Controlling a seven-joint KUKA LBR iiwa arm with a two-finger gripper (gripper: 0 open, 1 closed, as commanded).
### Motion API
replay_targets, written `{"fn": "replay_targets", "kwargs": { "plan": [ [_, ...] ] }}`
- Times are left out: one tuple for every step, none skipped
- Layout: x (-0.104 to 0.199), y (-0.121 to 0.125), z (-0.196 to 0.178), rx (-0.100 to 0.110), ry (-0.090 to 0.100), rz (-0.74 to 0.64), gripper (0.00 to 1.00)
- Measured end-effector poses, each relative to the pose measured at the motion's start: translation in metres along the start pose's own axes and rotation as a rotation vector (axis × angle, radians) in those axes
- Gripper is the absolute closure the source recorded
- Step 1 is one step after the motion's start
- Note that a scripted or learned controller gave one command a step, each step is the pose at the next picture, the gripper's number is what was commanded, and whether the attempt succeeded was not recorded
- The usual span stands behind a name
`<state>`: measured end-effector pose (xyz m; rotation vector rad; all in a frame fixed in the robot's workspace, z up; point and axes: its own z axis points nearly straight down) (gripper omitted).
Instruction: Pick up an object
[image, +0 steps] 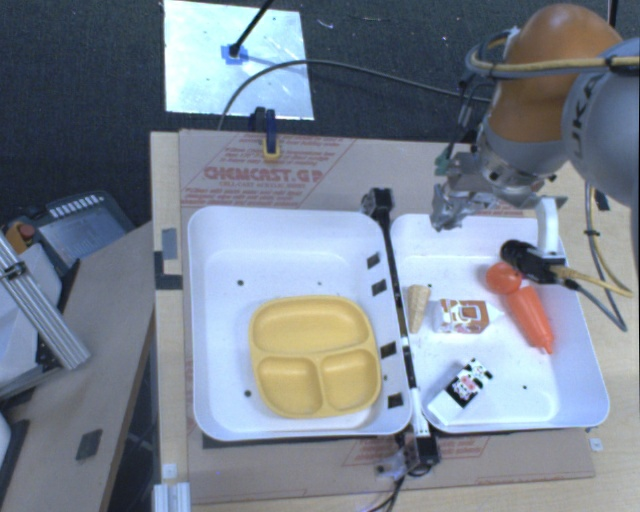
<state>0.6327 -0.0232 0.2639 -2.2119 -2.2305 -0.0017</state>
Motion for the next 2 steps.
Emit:
{"fn": "replay_targets", "kwargs": {
  "plan": [
    [0.044,-0.023,0.018,0.003,0.000,0.000,1.00],
    [0.100,-0.034,0.028,0.000,0.000,0.000,1.00]
  ]
}}
